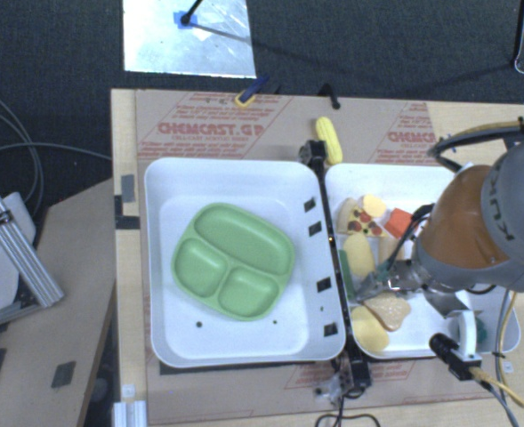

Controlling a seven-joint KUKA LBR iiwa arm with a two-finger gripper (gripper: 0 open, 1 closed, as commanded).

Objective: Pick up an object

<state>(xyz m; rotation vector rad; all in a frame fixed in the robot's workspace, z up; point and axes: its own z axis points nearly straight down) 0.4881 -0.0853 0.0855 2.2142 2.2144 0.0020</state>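
Where the right bin (pixel 511 332) meets its near edge, a pale yellow round piece (pixel 369 328) lies at the bin's near left corner, with a tan flat piece (pixel 389 310) touching it just beyond. The gripper (pixel 388 277) hangs over that pile, under the grey arm (pixel 502 229) with its orange band (pixel 462 225); whether it is open or closed cannot be told. Farther into the bin sit a yellow potato-like piece (pixel 358 256), an orange block (pixel 398 223) and a pizza slice toy (pixel 359 216). Left of the right bin, the left bin (pixel 181 327) holds a green divided plate (pixel 233 260). Beyond the right bin's far left corner lies a yellow corn cob (pixel 328 140).
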